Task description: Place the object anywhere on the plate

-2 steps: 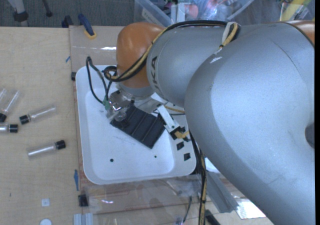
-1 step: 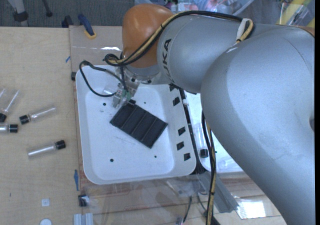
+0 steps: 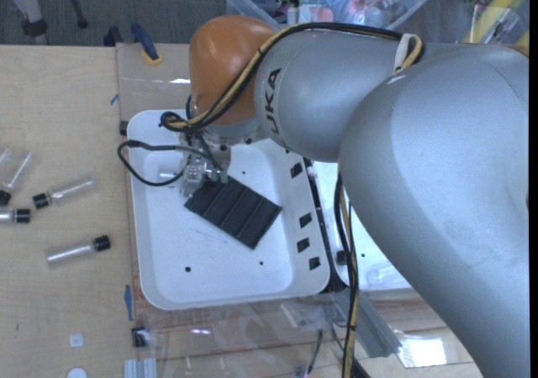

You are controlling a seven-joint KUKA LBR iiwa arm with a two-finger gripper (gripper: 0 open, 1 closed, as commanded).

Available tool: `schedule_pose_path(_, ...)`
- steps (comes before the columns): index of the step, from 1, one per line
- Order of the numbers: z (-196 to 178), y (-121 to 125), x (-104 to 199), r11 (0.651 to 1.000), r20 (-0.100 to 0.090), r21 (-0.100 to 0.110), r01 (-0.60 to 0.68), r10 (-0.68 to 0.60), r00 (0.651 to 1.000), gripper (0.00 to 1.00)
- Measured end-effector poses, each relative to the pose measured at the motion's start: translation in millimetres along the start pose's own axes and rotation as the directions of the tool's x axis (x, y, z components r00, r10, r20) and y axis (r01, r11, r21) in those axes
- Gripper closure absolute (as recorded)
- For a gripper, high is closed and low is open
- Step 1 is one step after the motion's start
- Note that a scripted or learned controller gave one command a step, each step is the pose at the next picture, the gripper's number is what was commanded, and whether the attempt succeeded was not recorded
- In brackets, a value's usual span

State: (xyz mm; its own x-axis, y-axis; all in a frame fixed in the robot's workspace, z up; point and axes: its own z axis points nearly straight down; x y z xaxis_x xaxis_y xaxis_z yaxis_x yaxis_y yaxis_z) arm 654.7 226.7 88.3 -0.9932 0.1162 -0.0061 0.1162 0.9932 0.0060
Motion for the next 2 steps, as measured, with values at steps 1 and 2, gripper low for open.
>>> schedule_pose_path(1,-24.4,-3.6,25.7,0.925,-0.006,0.001,0.379,-0.379,0.925,1.0)
schedule_pose_path(2,-112.0,1.3,-13.5,0.687,0.001,0.0,0.726,-0.726,0.687,1.0)
